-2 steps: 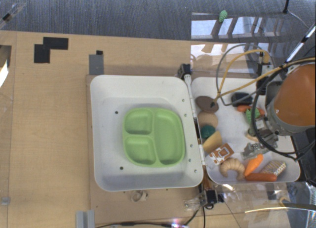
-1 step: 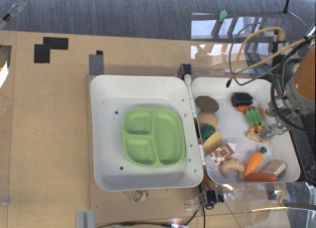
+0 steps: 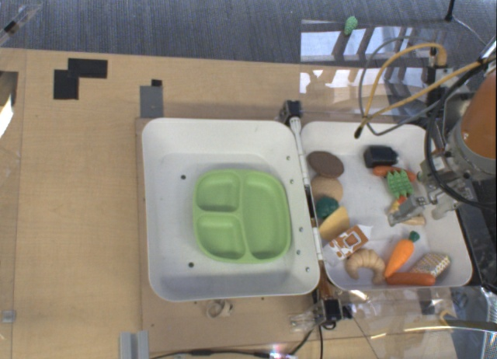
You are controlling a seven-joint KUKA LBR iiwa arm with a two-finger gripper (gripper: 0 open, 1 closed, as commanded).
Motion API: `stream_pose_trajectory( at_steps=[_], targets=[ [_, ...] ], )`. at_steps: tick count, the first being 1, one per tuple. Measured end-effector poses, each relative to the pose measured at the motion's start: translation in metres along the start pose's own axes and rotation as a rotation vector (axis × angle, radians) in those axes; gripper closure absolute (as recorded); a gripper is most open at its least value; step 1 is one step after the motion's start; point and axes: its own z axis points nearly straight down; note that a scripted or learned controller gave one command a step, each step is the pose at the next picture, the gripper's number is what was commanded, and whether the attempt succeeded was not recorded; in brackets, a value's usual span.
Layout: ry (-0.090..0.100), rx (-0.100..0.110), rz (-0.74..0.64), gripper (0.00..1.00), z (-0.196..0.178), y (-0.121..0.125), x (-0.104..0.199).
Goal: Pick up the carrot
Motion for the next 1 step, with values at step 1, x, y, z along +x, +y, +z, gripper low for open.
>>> stream_pose_trajectory(
  at_steps=[1],
  targets=[
    [0.005, 0.002, -0.093, 0.0, 0.1386, 0.0152, 0.0378]
  ],
)
